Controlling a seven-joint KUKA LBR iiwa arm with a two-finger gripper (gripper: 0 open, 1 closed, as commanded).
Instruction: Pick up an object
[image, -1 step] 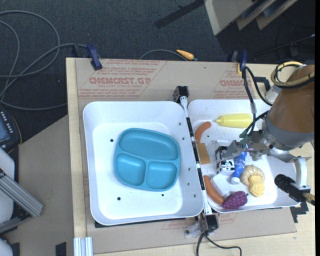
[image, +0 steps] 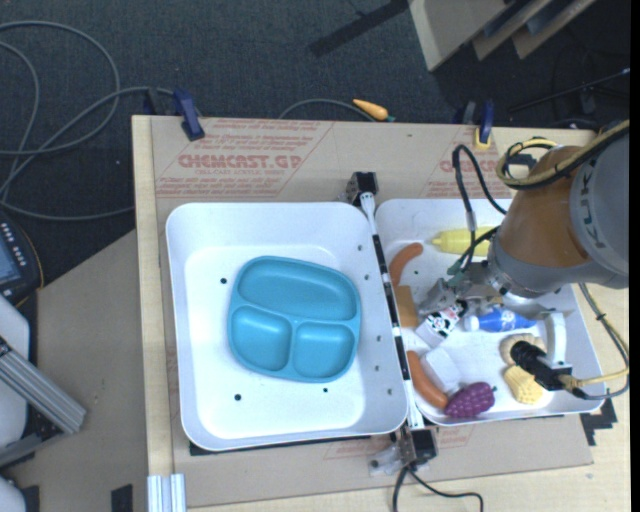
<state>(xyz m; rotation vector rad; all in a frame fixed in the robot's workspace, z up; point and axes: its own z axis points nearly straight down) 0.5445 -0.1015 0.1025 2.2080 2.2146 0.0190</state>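
Observation:
My gripper (image: 448, 300) is down in the right bin (image: 428, 214), near its left-middle part. Just below it lies a small black-and-white toy (image: 437, 323), touching or nearly touching it. A blue-and-white object (image: 494, 321) lies right of that toy, partly under the wrist. A brown sausage (image: 403, 263) curves along the bin's left wall, above-left of the gripper. A yellow piece (image: 454, 240) lies further back. I see nothing lifted by the gripper.
At the right bin's front lie an orange sausage (image: 428, 381), a purple grape bunch (image: 470, 400) and a yellow corn piece (image: 524, 386). The left bin (image: 200, 400) holds a blue divided plate (image: 293, 317). The arm covers the right bin's right side.

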